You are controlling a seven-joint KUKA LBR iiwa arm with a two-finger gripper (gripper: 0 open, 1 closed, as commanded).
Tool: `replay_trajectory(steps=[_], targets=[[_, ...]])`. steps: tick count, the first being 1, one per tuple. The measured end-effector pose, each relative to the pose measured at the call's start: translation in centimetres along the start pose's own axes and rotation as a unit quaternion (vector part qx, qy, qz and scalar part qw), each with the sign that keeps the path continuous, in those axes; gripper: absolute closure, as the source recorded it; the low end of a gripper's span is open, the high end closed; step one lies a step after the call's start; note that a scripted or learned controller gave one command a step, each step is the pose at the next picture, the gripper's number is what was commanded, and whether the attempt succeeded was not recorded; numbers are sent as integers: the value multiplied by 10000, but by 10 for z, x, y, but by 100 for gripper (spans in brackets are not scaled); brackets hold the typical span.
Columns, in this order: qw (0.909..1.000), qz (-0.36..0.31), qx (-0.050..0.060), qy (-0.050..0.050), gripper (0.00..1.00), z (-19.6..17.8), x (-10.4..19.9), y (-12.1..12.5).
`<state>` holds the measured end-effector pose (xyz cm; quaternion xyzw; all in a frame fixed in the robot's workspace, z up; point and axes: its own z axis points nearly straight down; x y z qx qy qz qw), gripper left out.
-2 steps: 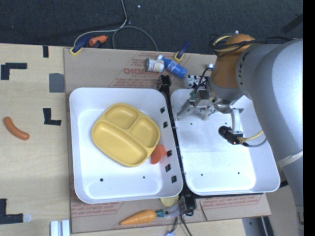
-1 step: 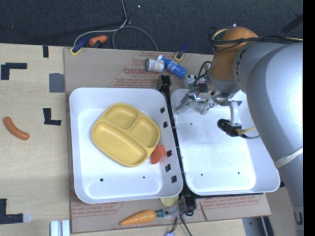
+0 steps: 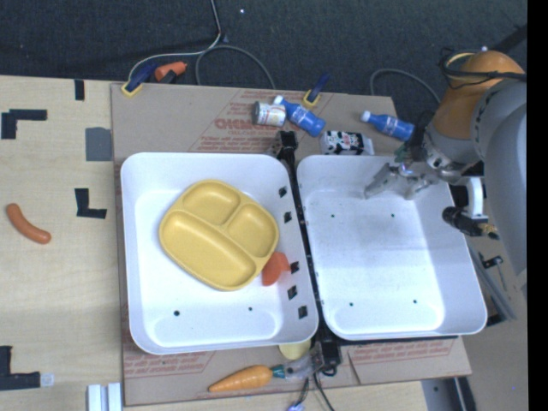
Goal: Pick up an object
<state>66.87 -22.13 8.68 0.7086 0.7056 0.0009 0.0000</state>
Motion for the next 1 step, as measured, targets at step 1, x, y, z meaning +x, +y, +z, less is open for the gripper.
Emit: replay_trajectory(steps=[1], targets=[[10000,-26,-24,-25,0,-1,53,-77]])
